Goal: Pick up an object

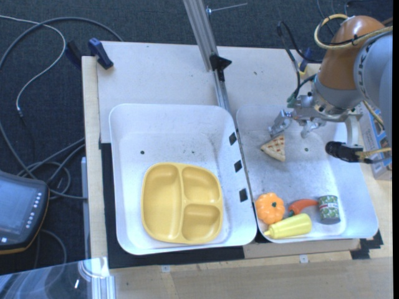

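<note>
In the right bin [349,173] a tan pizza-slice wedge [275,148] lies near the bin's upper left. My gripper [295,127] hovers just above and to the right of it, fingers spread open with nothing between them. Along the bin's front edge sit an orange pumpkin [270,207], a yellow corn cob [290,227], a small red-orange piece [303,205] and a green-labelled can [328,208].
The left bin [124,129] holds a yellow divided plate [182,202]. A slanted metal pole [201,23] rises behind the bins, with black clips along the divider [237,166]. Cables trail on the dark floor at left.
</note>
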`<state>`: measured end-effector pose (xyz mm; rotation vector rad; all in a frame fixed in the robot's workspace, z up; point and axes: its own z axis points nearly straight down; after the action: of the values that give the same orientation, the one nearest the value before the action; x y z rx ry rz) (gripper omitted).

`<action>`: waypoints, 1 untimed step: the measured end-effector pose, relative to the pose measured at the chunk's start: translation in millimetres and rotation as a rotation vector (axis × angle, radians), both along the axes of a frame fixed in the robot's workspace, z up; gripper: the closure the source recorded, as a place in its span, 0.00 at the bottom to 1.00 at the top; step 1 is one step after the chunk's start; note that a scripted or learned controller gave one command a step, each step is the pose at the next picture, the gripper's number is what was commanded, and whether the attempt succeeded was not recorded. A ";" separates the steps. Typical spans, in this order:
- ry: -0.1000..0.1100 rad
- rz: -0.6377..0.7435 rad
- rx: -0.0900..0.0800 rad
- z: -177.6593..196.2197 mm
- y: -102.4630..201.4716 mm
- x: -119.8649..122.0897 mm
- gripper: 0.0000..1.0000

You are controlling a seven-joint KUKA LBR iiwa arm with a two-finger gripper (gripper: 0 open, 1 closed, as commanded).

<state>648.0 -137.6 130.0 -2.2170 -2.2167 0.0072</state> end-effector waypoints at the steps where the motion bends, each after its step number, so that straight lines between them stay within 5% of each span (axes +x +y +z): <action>1: -0.009 0.001 0.000 15.0 0.4 2.3 1.00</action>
<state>650.3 -137.2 145.0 -2.2206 -2.2222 -0.0017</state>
